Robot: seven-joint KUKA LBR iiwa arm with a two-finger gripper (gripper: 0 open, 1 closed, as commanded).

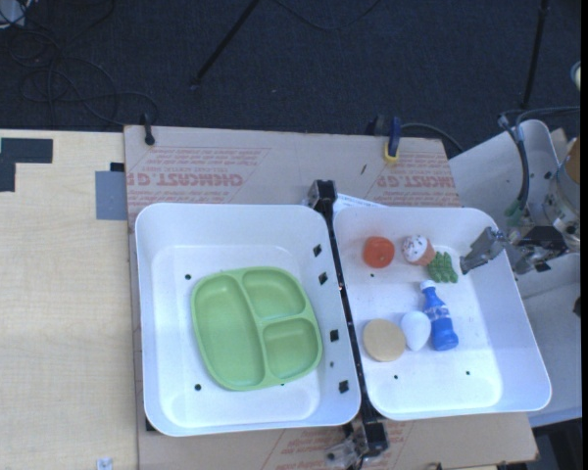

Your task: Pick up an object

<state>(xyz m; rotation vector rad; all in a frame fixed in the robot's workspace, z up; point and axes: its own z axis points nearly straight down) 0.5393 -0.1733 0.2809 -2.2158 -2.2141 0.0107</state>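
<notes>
Green toy sprig (pixel 444 266) lies just beside your end effector (pixel 482 250), presumably lined up for a grab; its grip state you cannot tell.

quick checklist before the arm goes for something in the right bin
1. Tool over the right bin: ok, at its right rim.
2. Tool holds nothing: cannot tell.
3. Nearest target free: ok, green toy lies just left of the tool.
4. Targets spaced for a clean grab: not ok, white egg touches blue bottle and tan disc.
5. Red ball stands apart: ok.
6. Green tray out of the way: ok, left bin.
</notes>
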